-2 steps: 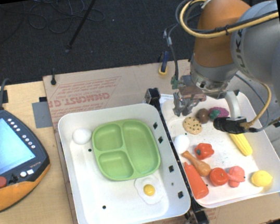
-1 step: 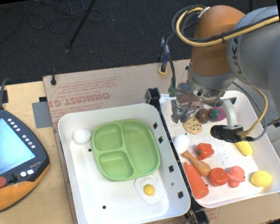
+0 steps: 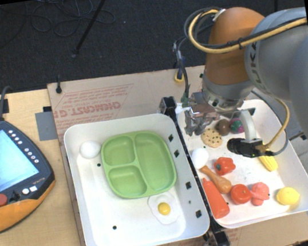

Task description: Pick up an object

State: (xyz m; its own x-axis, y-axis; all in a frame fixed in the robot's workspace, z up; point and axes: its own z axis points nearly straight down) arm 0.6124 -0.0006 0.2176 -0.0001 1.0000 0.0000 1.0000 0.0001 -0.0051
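Observation:
My gripper (image 3: pixel 197 123) hangs over the far left corner of the right bin (image 3: pixel 301 174), close to the wall between the two bins. Just right of it and nearer the camera lies a chocolate-chip cookie (image 3: pixel 211 137), with a brown round piece (image 3: pixel 224 126) beside that. A white egg (image 3: pixel 199 157) sits below the cookie. Toward the front lie a red pepper (image 3: pixel 224 165), a tan stick (image 3: pixel 216 178), an orange carrot (image 3: pixel 215 198), a tomato (image 3: pixel 240 193), a pink piece (image 3: pixel 260 192), a lemon (image 3: pixel 287 196) and a yellow corn piece (image 3: pixel 268 161). I see nothing held in the gripper.
The left bin (image 3: pixel 93 216) holds a green divided plate (image 3: pixel 137 164), a white ball (image 3: pixel 90 149) and a toy fried egg (image 3: pixel 164 208). A control pendant (image 3: pixel 4 166) lies on the bench at far left. The arm's grey body (image 3: pixel 285 70) looms over the right bin's far side.

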